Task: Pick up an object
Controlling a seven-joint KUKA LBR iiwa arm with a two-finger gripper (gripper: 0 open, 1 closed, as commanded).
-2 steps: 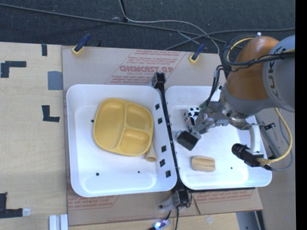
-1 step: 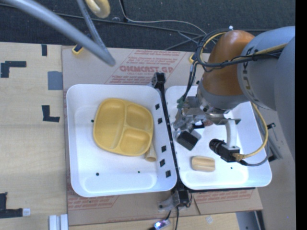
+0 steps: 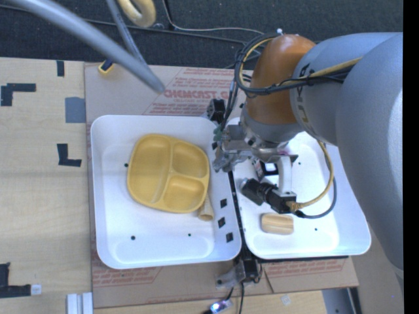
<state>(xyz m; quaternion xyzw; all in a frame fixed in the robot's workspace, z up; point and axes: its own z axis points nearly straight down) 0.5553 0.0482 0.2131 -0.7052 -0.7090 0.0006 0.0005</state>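
Observation:
A yellow divided plate (image 3: 167,173) lies in the left bin (image 3: 118,241), with a small tan piece (image 3: 205,210) at its lower right edge. A tan, bread-like block (image 3: 277,224) rests near the front of the right bin (image 3: 340,234). My gripper (image 3: 270,170) hangs low over the left part of the right bin, just behind the tan block and close to the wall between the bins. The wrist and its black fittings hide what lies directly beneath it.
The grey arm with its orange band (image 3: 278,77) covers the back of the right bin. Cables (image 3: 321,195) loop beside the wrist. A cardboard sheet (image 3: 190,90) lies under both bins. A grey pole (image 3: 78,28) crosses the upper left.

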